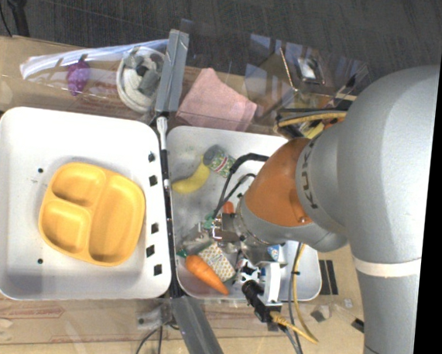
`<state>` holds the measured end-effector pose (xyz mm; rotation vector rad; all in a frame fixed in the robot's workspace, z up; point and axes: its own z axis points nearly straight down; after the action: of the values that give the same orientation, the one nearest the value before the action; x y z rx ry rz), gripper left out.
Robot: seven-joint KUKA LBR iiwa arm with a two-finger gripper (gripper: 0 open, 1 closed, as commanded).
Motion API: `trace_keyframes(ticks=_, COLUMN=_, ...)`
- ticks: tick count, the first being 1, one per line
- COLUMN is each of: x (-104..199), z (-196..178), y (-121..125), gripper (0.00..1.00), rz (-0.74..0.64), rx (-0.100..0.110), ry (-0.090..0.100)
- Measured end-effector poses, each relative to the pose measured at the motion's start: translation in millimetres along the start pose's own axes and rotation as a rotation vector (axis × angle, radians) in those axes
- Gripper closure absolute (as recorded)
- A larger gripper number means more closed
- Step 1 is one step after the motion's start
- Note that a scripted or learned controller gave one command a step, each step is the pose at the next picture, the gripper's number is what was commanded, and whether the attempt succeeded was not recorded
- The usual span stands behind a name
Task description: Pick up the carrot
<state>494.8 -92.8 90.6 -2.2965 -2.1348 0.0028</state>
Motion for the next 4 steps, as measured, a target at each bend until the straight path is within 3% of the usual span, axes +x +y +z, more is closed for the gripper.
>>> trace_keyframes(ticks=1, x=32, z=-100, y=-21, gripper=0.00, rz=0.285, rx=-0.002, ry=-0.001)
trace_keyframes(ticks=2, x=31, z=-99, y=-22, gripper=0.00, rz=0.179, rx=0.005, ry=0.001)
trace_keyframes(ticks=4, x=44, z=-99, y=-23, gripper=0.00, rz=0.140, rx=0.008, ry=0.001)
